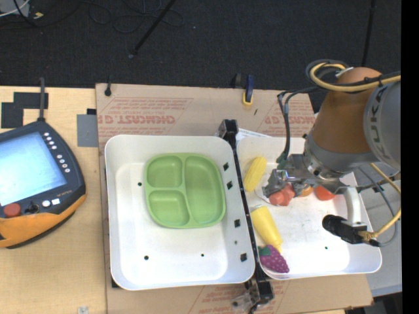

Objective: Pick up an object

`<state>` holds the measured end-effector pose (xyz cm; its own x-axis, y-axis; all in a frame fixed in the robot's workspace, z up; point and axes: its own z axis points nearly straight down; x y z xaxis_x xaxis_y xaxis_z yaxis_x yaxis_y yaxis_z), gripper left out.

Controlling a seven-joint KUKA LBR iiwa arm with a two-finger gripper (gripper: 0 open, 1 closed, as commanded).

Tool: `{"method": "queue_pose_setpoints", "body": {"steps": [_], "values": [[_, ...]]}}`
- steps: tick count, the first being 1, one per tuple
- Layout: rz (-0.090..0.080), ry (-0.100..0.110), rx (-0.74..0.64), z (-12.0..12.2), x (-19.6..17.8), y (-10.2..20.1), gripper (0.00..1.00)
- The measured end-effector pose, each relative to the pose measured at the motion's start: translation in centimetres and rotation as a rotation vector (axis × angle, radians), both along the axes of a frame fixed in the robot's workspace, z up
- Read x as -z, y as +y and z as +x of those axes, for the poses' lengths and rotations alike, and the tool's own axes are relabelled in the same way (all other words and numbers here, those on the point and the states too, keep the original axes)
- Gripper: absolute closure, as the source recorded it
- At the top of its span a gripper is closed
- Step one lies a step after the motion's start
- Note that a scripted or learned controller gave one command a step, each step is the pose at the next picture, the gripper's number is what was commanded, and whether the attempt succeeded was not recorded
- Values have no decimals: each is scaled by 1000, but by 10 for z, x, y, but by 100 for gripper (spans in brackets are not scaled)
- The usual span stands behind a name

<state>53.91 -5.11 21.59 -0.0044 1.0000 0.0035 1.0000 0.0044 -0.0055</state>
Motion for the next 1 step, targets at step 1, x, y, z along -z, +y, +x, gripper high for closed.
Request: {"method": "queue_pose_setpoints", "body": {"steps": [1], "values": [[-1, -3, -1, 8, -14, 52, 100]]}}
